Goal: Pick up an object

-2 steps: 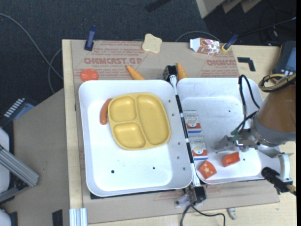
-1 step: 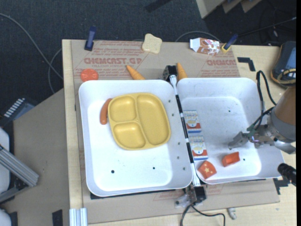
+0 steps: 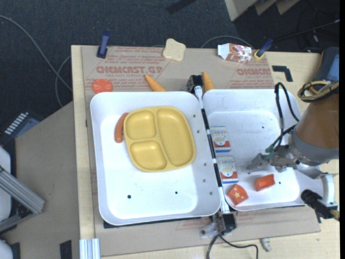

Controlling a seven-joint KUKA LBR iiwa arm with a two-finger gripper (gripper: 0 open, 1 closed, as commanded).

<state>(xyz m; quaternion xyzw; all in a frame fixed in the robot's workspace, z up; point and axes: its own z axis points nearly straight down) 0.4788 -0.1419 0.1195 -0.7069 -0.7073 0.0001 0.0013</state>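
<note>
In the right bin [image 3: 242, 104] lie two small milk cartons [image 3: 219, 137] [image 3: 227, 168] along the left wall, a red strawberry-like piece [image 3: 237, 194] at the front left, and a red-orange chunk [image 3: 264, 183] near the front. My gripper [image 3: 262, 162] hangs low over the bin's front right, just above and left of the red-orange chunk. Nothing shows between its fingers. The grey arm with its orange band [image 3: 321, 128] comes in from the right.
The left bin [image 3: 108, 161] holds a yellow divided plate [image 3: 159, 138] and a sausage [image 3: 119, 128] beside it. On the cardboard behind the bins lie a bread slice [image 3: 173, 49], two carrots [image 3: 155, 83] [image 3: 207, 82], an orange disc [image 3: 102, 85], a crumpled carton [image 3: 235, 52] and a blue clip [image 3: 103, 43].
</note>
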